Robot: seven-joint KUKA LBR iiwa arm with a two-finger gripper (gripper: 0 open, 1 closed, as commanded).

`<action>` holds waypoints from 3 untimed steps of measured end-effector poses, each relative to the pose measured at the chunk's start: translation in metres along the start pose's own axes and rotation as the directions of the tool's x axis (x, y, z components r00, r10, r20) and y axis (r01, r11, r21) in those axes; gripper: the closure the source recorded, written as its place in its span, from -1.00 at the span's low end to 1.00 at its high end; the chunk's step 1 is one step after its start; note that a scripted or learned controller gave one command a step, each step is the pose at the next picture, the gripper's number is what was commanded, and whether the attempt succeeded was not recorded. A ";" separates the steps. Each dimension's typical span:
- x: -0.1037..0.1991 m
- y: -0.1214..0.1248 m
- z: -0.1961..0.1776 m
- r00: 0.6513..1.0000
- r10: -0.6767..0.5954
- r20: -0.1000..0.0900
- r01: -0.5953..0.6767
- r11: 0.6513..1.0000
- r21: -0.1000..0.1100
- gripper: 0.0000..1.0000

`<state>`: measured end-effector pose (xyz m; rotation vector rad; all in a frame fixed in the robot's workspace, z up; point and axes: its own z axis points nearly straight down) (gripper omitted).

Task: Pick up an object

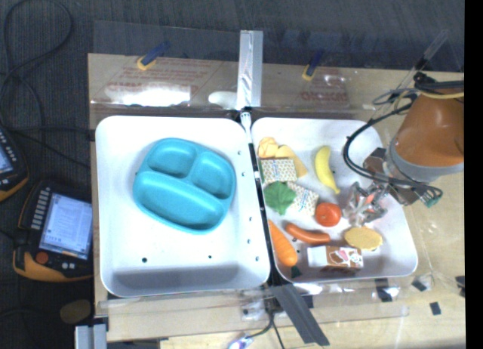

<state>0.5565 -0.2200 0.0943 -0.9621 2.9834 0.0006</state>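
Pointing up-left to down-right: banana [326, 168]

- A robotics lab: bench [181, 75] taped with plastic sheeting at frame centre.
- Teach pendant [53, 230] and loose cables [38, 45] on grey carpet, left edge.
- Two white bins [113, 264] side by side.

A blue plate [184, 183] lies in the left bin [113, 264]. The right bin [404, 253] holds toy food. The gripper [364, 205] hangs near the tomato [327, 214].
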 end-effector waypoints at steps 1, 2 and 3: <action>0.025 0.016 -0.130 0.991 0.131 -0.002 -0.131 0.991 0.000 1.00; -0.025 -0.020 0.000 0.996 0.089 -0.001 -0.089 0.996 0.000 1.00; -0.026 -0.005 -0.093 0.944 0.331 -0.002 -0.331 0.944 0.001 1.00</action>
